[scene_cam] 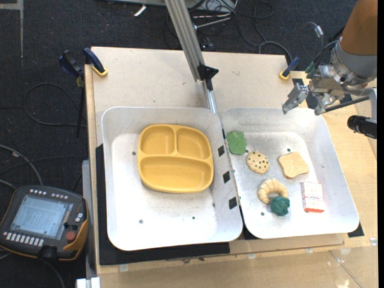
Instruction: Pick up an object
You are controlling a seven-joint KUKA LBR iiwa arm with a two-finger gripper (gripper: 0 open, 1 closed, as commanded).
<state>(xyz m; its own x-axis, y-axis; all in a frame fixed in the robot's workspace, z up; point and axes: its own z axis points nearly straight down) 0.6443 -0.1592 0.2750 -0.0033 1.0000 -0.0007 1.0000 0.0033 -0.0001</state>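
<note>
My gripper (307, 101) hangs over the far edge of the right bin (336, 218), its two fingers spread apart with nothing between them. Below it in that bin lie a green leafy piece (236, 142), a spotted cookie (258, 162), a slice of toast (293, 164), a croissant (272, 189), a dark green broccoli piece (279, 206) touching the croissant, and a small white and red box (312, 197). All of these sit well in front of the gripper, apart from it.
A yellow divided plate (176, 158) lies in the left bin (120, 221). A slanted metal pole (186, 29) crosses above the bench toward the bins' shared edge. Clamps (96, 65) grip the bench's far corners. A teach pendant (42, 221) rests on the floor at left.
</note>
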